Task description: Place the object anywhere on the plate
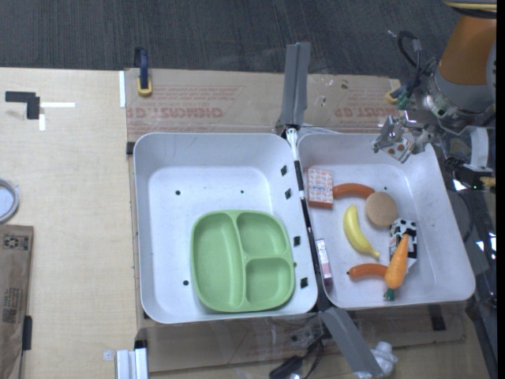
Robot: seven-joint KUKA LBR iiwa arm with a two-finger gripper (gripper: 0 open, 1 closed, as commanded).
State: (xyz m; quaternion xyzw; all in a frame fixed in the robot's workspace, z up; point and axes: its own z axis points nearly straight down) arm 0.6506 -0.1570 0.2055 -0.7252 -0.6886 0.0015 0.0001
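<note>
Banana (360,231) seemingly well below pincer (397,139)

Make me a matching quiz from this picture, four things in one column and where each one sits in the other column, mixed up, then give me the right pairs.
Things:
1. green plate
2. banana
3. carrot
4. end effector

Places:
A. over the far right corner of the right bin
B. middle of the right bin, just left of the round tan piece
C. in the left bin, toward its near side
D. near right part of the right bin, lying against the black and white item

Pairs: 1-C, 2-B, 3-D, 4-A
</note>
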